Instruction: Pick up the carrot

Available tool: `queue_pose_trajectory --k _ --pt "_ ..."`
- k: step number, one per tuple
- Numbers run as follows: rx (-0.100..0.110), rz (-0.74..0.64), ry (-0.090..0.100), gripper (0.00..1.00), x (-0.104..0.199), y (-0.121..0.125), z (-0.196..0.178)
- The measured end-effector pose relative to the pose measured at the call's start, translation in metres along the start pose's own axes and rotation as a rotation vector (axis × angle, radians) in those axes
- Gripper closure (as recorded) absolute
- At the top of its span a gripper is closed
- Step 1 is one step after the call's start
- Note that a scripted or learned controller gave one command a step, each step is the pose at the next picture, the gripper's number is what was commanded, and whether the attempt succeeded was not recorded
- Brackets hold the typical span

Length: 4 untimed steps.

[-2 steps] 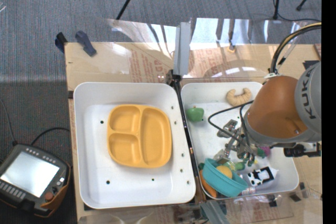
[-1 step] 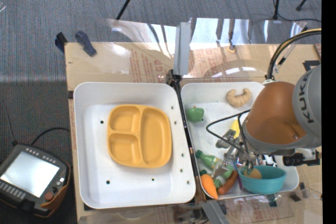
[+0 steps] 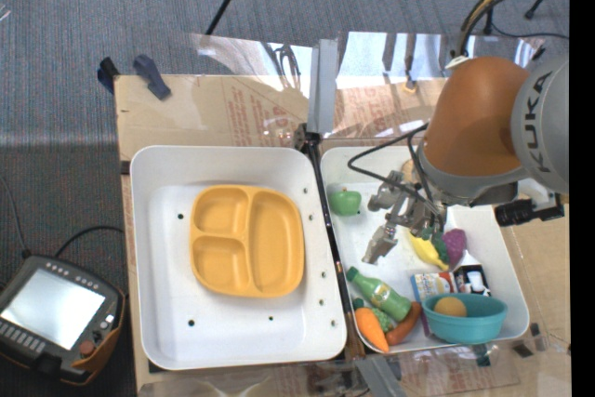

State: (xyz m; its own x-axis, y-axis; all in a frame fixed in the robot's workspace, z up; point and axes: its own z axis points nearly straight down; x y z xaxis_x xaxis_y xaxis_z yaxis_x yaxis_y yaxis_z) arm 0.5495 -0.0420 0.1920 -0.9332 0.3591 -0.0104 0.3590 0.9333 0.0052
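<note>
Hand (image 3: 389, 223) seen over right bin (image 3: 493, 242), fingers apart, nothing held. Carrot (image 3: 372, 329) lies at bin's front-left corner, next to green bottle (image 3: 379, 292), well apart from hand.

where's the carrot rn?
Camera view: carrot lies at the right bin's near-left corner, beside the green bottle, left of the blue bowl.

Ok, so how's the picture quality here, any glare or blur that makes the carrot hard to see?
Camera view: even light, soft shadows; bright glare on the clear panels behind the bins, none on the carrot, which looks sharp at the right bin's near edge; the hand looks slightly soft.
</note>
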Motion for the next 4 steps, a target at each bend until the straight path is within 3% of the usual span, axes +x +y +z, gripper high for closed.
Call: queue_pose_trajectory --k 1,2,3,4 --pt "0.004 -0.130 0.011 0.00 0.054 -0.062 -0.019" --pt "0.004 -0.134 0.013 1.00 0.054 -0.061 -0.027" --pt "0.004 -0.135 0.014 0.00 0.054 -0.061 -0.027" --pt "0.003 -0.138 0.014 1.00 0.053 -0.061 -0.036"
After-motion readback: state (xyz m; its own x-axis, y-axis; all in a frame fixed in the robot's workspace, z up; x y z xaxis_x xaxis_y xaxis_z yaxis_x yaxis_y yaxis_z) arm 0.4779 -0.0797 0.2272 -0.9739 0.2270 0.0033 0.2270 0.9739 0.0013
